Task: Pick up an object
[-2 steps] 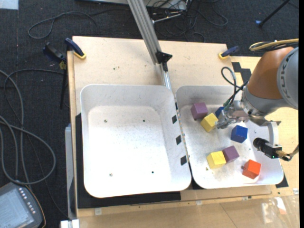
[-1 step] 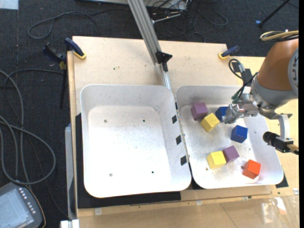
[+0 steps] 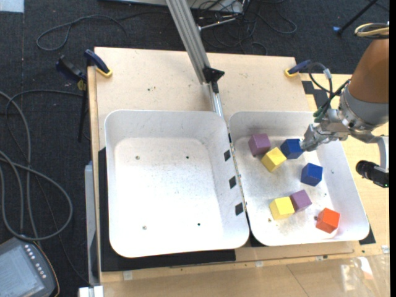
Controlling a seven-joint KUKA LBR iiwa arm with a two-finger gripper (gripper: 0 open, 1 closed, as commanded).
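We see the pincer point(image 3: 307, 142) touching a blue cube point(image 3: 291, 148) in the right bin point(image 3: 350, 184); can't tell its grip state.

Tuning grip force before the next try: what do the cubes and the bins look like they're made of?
Cubes, e.g. the orange cube and a blue cube: solid colours, matte faces, slightly soft edges; probably foam or painted wood, the view can't settle which. Bins, e.g. the right bin: smooth white with rounded, moulded corners and thin rims; likely plastic, dulled by dark speckling.
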